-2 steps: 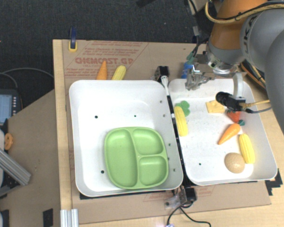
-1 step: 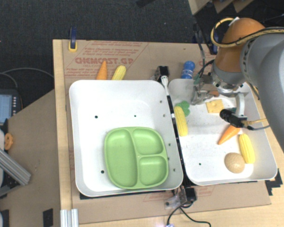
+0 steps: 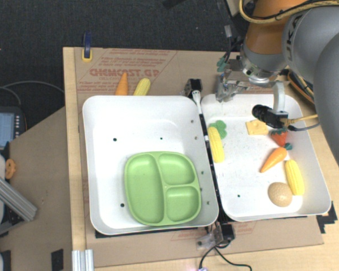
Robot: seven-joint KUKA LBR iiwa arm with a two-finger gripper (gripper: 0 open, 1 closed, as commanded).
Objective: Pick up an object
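A robotics test lab is indicated. Below the pincer (image 3: 229, 89), two white bins (image 3: 101, 151) are set side by side on a surface (image 3: 152, 66) lined with printed cardboard. An industrial grey arm (image 3: 316, 44) with an orange band is seen just above and to the right of the pincer. Well to the pincer's left, loose cables (image 3: 22, 89) and aluminium framing (image 3: 11, 199) lie over dark carpet. Toy plastic foods (image 3: 282, 174) are scattered in the bin beneath the pincer.

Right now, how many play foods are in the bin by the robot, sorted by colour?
Yellow: 3 (corn, corn, cheese wedge)
Orange: 1 (carrot)
Red: 1 (small red piece)
Green: 1 (small green piece)
Tan: 1 (round bun-like piece)
Total: 7
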